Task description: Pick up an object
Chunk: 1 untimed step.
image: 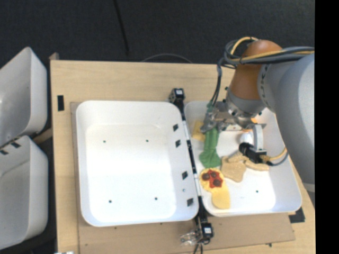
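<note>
In the right bin [265, 197], a long green object [210, 148] lies along the left wall, running from upper right to lower left. My gripper [214, 121] hangs right over its upper end, close to or touching it. Below the green piece lie a yellow round thing with red and black on top [212, 179], a plain yellow piece [221, 198], a tan toast-like slice [233, 169] and another tan piece [258, 166]. A small yellow bit [197, 128] shows left of the gripper.
The left bin [130, 163] is a bare white tray. A divider with black clips [186, 152] runs between the bins. The grey arm with its orange band [254, 67] and cables covers the right bin's upper right. White boxes [18, 142] stand at the far left.
</note>
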Tool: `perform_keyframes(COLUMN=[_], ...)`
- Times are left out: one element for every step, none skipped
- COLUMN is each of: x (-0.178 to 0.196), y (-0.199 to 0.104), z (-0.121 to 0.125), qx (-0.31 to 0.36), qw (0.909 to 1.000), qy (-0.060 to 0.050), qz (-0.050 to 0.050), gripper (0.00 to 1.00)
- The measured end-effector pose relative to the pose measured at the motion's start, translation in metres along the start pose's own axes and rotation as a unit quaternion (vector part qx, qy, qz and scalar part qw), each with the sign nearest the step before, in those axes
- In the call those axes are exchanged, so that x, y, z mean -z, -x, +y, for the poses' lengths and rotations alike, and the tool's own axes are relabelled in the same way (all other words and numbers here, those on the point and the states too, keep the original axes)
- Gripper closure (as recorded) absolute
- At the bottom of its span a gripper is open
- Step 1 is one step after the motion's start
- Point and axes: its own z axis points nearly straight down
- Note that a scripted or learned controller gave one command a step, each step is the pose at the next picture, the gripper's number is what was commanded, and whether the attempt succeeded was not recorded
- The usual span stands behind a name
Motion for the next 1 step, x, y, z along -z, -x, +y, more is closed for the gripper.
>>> perform_keyframes(x=[0.0881], y=[-0.0568], z=[0.0272], qx=[0.003], qw=[1.0], qy=[-0.004], qz=[0.003], gripper=[1.0])
